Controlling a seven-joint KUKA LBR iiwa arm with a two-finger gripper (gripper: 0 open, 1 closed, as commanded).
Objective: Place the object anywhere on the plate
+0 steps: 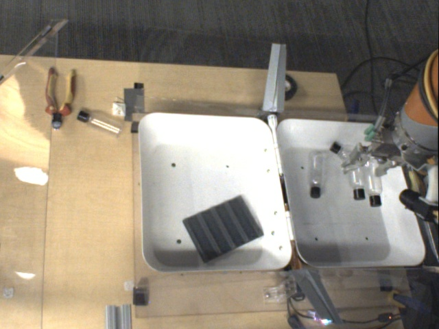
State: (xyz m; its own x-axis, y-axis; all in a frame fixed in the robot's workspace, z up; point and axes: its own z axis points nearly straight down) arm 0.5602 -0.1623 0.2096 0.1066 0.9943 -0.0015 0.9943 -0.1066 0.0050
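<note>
Item one, your reference: the dark ribbed plate (223, 228), lying flat and askew in the near part of the left bin (158, 184), with nothing on it. Item two: the right bin (405, 252), directly right of the plate's bin and touching it along one side. Item three: a clear tube with a black cap (315, 178), lying on the right bin's floor, up and to the right of the plate and well apart from it; you may take this as the task's object, though it is small and faint. Item four: a small black piece (335, 147), further up and right of the plate, near the tube. Item five: the gripper (365, 184), over the right bin, right of the tube and apart from it; you cannot tell whether it stands wide or narrow, and nothing is seen held in it. Item six: the grey arm with its orange band (420, 105), far right of the plate. Item seven: red-handled pliers (60, 94) and a second clear vial (99, 121), on the bench up and left of the plate.
</note>
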